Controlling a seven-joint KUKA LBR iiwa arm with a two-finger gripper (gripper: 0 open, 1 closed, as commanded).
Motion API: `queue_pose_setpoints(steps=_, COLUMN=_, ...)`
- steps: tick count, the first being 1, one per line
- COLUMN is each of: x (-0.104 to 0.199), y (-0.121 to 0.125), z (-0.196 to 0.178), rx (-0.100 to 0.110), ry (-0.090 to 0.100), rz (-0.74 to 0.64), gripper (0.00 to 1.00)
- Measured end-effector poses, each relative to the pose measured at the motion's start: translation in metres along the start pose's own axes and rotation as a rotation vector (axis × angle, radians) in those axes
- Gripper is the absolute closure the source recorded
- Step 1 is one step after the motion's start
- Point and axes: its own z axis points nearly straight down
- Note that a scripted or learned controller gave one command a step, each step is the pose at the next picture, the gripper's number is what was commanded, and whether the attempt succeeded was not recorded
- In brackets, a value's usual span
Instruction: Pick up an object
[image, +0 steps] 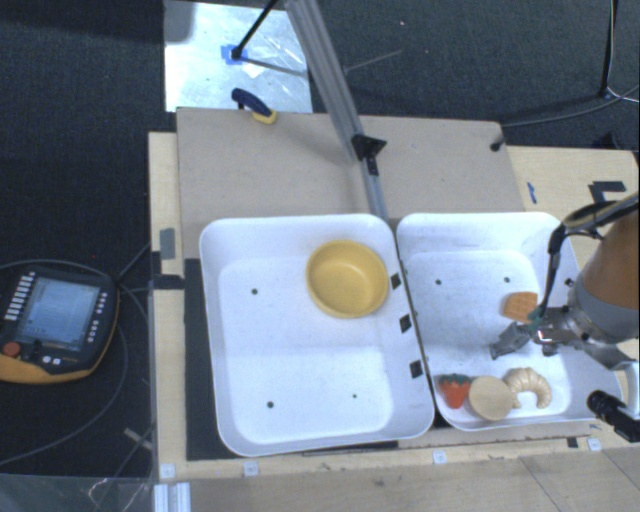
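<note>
1. Nearest the lower edge of the frame, in the bottom corner of the right bin (470, 236), three small things lie in a row: a red strawberry-like piece (455, 390), a round beige disc (491, 398) touching it, and a pale croissant-shaped piece (529, 385) just right of the disc.
2. The croissant curves like an arch, ends pointing down toward the lower edge; its long axis runs roughly left to right across the frame.
3. Just above that row, the gripper (512, 341) hangs low over the right bin, reaching in from the right. One dark finger juts left; I cannot tell whether the fingers are apart or together, and I see nothing between them.
4. Touching or just beside the gripper's upper side is a small orange piece (520, 305), its long axis slanting slightly up to the right.
5. To my eye the pick is not yet done: every item sits on the bin floor. Closing on one thing and lifting it remains; the orange piece or the croissant looks the likeliest target.
6. Farther left, the left bin (260, 400) holds a yellow bowl (347, 279), upright, near its upper right corner, well apart from the gripper.
</note>
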Motion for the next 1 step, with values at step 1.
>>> queue_pose_setpoints(steps=1, x=0.0002, y=-0.0006, z=0.0444, rx=-0.001, ry=0.000, rz=0.000, gripper=0.00)
